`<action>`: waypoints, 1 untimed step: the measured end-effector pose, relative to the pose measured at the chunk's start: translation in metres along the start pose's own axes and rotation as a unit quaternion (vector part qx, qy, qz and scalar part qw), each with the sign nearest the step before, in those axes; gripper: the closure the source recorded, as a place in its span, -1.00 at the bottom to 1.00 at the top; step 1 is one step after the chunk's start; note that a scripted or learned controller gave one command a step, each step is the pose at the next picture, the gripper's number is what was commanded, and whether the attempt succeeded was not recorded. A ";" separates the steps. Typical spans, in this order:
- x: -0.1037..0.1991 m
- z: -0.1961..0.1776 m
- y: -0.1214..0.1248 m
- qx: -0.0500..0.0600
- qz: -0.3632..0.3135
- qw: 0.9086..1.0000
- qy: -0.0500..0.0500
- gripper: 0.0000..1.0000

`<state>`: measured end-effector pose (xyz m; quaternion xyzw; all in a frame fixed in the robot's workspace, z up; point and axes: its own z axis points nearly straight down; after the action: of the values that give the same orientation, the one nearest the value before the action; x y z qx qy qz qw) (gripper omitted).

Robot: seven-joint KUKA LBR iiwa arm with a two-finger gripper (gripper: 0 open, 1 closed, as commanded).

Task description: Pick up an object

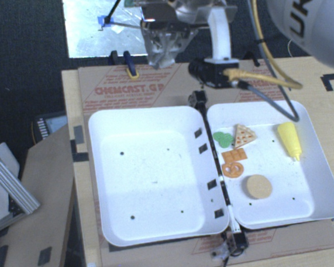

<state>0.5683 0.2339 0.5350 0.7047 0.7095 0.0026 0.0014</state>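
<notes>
My gripper (162,53) hangs high above the back edge of the left bin (110,182), far from every object. Nothing shows between its fingers. All the objects lie in the right bin (320,197): a yellow squeeze bottle (289,139) on the right side, a tan round disc (258,186) near the front, an orange pretzel (233,169), an orange waffle square (234,155), a triangular pizza slice (243,135) and a small green piece (221,137) by the divider.
A black clip strip (211,155) runs between the two bins. Both bins rest on a brown cardboard sheet (121,87). A metal frame (7,180) stands off the bench at the left.
</notes>
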 end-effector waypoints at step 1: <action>-0.055 -0.001 -0.080 0.003 0.004 1.000 0.000 1.00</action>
<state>0.4887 0.1783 0.5357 0.7074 0.7068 0.0001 -0.0005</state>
